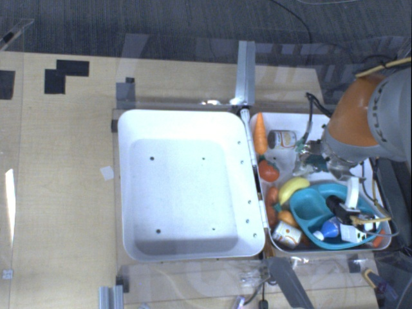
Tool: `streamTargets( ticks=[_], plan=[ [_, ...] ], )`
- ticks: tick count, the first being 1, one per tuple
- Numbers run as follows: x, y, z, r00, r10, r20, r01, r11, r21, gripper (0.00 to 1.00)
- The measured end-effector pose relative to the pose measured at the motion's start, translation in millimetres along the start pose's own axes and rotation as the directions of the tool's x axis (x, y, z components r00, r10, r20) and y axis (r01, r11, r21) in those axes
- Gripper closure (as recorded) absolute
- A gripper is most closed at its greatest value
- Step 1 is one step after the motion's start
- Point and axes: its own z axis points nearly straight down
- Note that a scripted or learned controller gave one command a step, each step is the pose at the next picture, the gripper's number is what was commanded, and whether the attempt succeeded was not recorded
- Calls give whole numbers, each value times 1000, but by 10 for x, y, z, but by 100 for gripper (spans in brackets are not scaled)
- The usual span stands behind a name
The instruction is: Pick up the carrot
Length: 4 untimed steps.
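Scanning from the near rim, Operator is asking: what is occupying the bin on the view's right?

Technician: A blue bowl is sitting nearest. A banana is resting at its far-left edge, and a tomato is lying just beyond that.

Operator: Where is the carrot lying relative to the gripper?

Technician: The carrot is lying in the far-left corner of that bin, along the wall that is facing the other bin. Its long axis is running near-to-far. The gripper is hanging to the carrot's right, with a small can standing roughly between them. In my judgement, the coming move is calling for a shift toward the view's left and slightly farther.

Operator: Is the gripper standing wide or narrow?

Technician: I cannot tell. The wrist and cabling are crowding that area, and the tip is proving too small to make out.
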Motion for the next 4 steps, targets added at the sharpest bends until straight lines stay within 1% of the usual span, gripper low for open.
streamTargets(
  ticks=[1, 2, 3, 4],
  plan=[
    [-267, -192, -957, 970, 241, 9, -241, 970, 21, 100],
    [85, -592, -1170, 893, 450, 13, -450, 893, 21, 100],
    [248, -808, -1451, 725, 689, 20, -689, 725, 16, 100],
    [746, -872, -1392, 547, 837, 23, -837, 547, 11, 100]
  ],
)
